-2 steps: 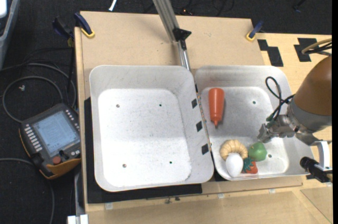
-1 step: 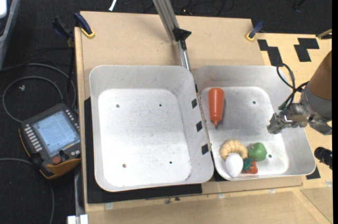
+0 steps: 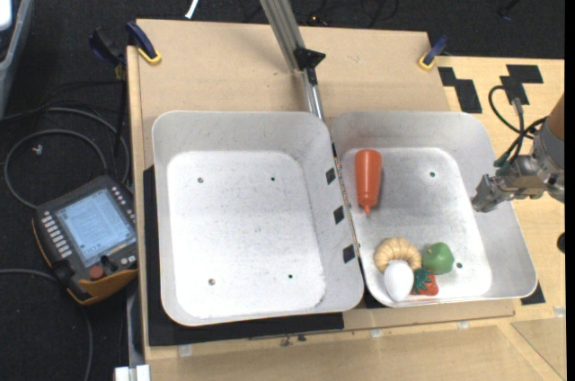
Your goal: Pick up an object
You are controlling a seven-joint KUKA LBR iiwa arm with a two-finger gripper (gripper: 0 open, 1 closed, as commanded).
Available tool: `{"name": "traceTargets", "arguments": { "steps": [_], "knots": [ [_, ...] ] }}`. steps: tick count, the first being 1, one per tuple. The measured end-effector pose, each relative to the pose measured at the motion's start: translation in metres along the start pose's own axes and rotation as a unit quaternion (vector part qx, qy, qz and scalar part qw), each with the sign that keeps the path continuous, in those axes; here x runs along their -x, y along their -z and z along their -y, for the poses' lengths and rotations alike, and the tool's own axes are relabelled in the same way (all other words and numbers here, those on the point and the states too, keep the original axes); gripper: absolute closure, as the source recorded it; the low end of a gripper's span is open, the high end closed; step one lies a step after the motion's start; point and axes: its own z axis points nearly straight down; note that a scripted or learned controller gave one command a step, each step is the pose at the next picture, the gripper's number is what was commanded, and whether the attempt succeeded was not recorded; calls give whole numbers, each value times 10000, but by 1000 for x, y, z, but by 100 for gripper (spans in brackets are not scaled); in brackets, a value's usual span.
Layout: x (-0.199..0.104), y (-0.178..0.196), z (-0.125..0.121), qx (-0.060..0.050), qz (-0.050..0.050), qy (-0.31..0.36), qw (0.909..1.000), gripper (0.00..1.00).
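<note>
A robotics lab: a teach pendant (image 3: 87, 237) and loose cables (image 3: 54, 137) lie on the floor beside the clamped wooden surface (image 3: 269, 74).

orange bottle (image 3: 368, 179) lying, right bin (image 3: 503, 231)

You've got two white bins, the left bin (image 3: 243, 226) and right bin (image 3: 467, 190), both speckled with dark flecks. In the right one there's an orange-red bottle (image 3: 367, 177), a tan, cream-ringed pastry (image 3: 396, 252), a white egg (image 3: 398, 282), a green pepper (image 3: 437, 258) and a small red piece (image 3: 425, 285). Pale wood bench (image 3: 234, 65), yellow-and-blue clamps (image 3: 144, 42) at its corners
</note>
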Motion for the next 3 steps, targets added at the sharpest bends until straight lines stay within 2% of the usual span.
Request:
{"name": "traceTargets", "arguments": {
  "steps": [1, 2, 3],
  "knots": [
    [0, 35, -2, -6, -4, 3, 10000, 100],
    [-46, 32, -24, -20, -18, 28, 10000, 100],
    [-108, 26, -36, -34, -30, 33, 10000, 100]
  ]
}}
